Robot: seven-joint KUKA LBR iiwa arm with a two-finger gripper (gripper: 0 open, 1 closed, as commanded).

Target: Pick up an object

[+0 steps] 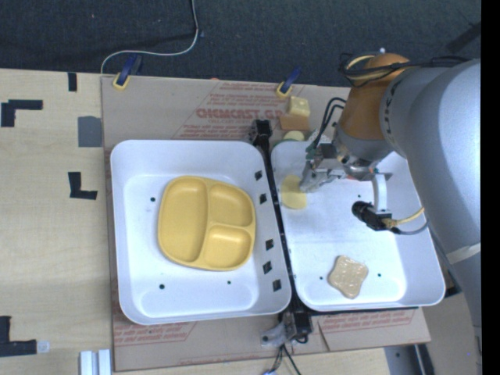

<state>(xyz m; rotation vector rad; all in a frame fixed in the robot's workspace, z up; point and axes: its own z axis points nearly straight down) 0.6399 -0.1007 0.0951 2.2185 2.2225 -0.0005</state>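
Now, your pale yellow rounded object [294, 199] lay at the far left of the right white bin [414, 283], against the divider. Just right of it hovered the two-finger gripper [315, 176]; you could not tell its opening. A tan biscuit-like piece [347, 276] sat nearer. The left white bin [133, 280] held a yellow compartment plate [206, 223].

Claw [312, 174] too small and blurred to tell open from closed. Pale yellow piece [294, 199] partly tucked under it. Arm [437, 131] cut off at the right edge, covering the right bin's [414, 287] far corner.
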